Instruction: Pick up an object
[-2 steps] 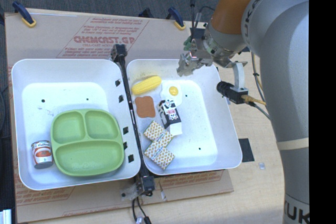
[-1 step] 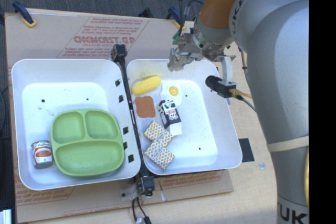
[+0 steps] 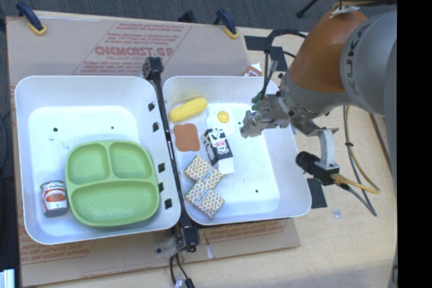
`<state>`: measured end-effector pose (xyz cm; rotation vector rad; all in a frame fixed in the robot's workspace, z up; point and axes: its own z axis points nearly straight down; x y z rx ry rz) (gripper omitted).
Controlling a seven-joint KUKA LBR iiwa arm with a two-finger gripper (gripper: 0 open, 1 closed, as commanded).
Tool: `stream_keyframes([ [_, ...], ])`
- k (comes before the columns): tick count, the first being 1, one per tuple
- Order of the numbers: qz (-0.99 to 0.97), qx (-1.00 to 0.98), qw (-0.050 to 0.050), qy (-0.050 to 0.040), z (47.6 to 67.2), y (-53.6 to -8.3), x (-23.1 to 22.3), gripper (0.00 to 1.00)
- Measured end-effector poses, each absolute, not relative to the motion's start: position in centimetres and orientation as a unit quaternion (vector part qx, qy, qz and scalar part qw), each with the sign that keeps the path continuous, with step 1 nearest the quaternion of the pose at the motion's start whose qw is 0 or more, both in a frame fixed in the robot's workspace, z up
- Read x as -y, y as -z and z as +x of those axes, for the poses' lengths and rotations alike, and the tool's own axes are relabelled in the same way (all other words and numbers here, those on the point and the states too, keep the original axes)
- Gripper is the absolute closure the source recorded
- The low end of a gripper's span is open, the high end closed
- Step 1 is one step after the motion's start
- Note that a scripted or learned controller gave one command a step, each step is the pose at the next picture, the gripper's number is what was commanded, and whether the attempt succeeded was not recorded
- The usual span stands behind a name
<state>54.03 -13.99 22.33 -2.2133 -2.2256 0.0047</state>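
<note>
Your gripper (image 3: 251, 125) hangs over the right bin (image 3: 287, 175); you cannot tell how it is set. Just left of it lie the fried egg (image 3: 222, 117) and milk carton (image 3: 219, 146), the corn cob (image 3: 188, 108) farther left.

Arm (image 3: 337, 64) over right bin (image 3: 283, 192)

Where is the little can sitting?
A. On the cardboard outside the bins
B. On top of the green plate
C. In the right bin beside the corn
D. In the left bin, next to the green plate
D: the can stands on the floor of the left bin, just off the left edge of the green plate, not on it.
</note>
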Motion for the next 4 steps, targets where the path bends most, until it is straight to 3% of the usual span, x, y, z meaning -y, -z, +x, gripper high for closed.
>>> stream_keyframes([
  [1, -0.705, 0.709, 0.001, -0.0008, 60.1, -20.6, 14.9, 1.0],
  [2, -0.705, 0.709, 0.001, -0.0013, 47.6, -21.7, 14.6, 1.0],
  [3, -0.705, 0.709, 0.0, 0.0, 56.9, -24.7, 11.8, 1.0],
  [4, -0.704, 0.71, 0.0, -0.0012, 62.0, -19.8, 11.4, 1.0],
])
